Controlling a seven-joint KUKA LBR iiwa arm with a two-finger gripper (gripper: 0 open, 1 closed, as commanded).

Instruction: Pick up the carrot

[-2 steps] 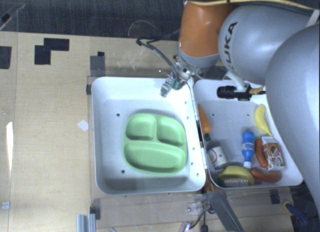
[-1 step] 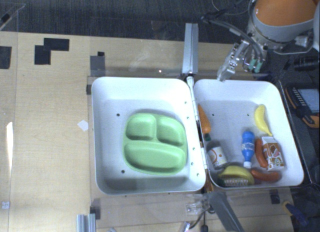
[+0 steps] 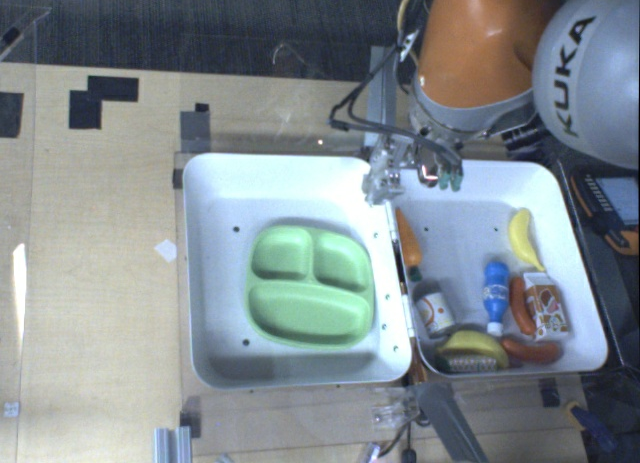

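Observation:
The carrot (image 3: 407, 240) is a slim orange piece lying lengthwise against the left wall of the right bin (image 3: 560, 201), near the divider between the two bins. My gripper (image 3: 384, 177) hangs just above and behind the carrot's far end, over the back of that divider, under the arm's orange band. Nothing shows held in it. The carrot lies flat on the bin floor, apart from the gripper.
A green divided plate (image 3: 310, 286) sits in the left bin (image 3: 215, 201). The right bin also holds a banana (image 3: 522, 237), a blue bottle (image 3: 495, 296), a small carton (image 3: 546, 309), a small jar (image 3: 434, 311), a sausage (image 3: 530, 352) and a yellow brush (image 3: 470, 345).

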